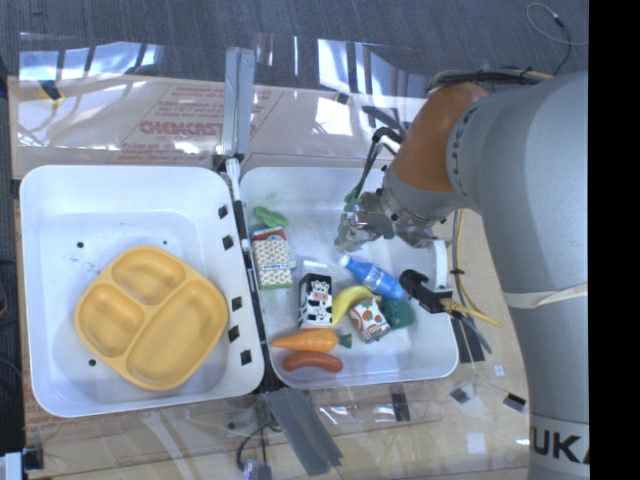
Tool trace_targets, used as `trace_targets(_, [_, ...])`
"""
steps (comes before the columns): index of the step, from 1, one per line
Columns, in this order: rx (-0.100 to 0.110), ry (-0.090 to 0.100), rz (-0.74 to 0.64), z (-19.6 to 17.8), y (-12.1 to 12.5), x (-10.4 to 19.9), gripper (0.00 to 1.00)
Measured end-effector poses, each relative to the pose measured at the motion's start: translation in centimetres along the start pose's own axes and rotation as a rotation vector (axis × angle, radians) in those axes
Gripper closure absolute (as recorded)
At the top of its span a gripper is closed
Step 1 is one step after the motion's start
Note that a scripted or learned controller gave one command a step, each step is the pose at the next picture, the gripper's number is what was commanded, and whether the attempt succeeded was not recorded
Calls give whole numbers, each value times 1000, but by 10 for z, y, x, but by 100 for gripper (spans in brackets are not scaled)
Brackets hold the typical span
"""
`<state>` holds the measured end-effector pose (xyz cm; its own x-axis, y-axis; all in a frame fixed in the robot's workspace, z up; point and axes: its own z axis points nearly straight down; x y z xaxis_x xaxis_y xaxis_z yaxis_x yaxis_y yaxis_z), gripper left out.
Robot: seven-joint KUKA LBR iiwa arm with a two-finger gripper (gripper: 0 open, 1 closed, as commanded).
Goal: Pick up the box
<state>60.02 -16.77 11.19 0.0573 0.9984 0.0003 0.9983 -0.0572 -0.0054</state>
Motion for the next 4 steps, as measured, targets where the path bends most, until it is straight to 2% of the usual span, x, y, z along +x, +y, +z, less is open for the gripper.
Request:
trace_targets(1, [0, 0, 0, 0, 0, 0, 0])
trace_targets(2, [-2, 0, -35, 20, -11, 23, 0])
trace_targets(3, [2, -6, 110, 20, 38, 54, 0])
trace_targets(4, [-1, 0, 130, 21, -16, 13, 0])
